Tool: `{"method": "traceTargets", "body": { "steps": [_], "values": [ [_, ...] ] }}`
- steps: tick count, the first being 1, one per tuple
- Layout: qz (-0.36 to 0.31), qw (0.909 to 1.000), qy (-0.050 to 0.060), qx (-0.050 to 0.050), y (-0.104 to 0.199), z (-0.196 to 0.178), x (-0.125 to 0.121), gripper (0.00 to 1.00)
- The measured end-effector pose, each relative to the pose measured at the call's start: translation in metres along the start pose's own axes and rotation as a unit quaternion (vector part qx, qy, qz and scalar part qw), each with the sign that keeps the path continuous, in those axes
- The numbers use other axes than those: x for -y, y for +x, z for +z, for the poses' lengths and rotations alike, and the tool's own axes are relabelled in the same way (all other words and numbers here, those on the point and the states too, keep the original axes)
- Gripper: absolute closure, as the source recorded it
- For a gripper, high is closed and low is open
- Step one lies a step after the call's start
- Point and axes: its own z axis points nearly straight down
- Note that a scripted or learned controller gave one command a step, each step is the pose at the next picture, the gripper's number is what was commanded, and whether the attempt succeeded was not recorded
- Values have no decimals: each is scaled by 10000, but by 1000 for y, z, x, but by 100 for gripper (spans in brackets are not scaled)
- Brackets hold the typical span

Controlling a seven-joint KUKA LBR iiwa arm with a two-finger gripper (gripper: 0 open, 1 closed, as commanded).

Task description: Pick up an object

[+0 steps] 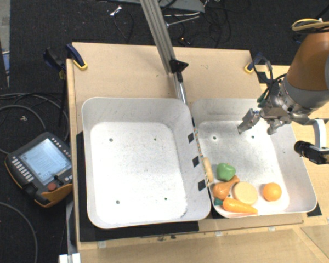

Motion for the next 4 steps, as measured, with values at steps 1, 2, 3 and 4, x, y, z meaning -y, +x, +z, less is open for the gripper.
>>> {"method": "traceTargets", "body": {
  "steps": [1, 2, 3, 4],
  "values": [
    [7, 10000, 11, -3, -1, 64, -2, 0],
    [6, 10000, 0, -2, -1, 118, -2, 0],
    [9, 10000, -29, 3, -1, 104, -3, 100],
    [10, 10000, -48, 11, -11, 51, -9, 100]
  ]
}}
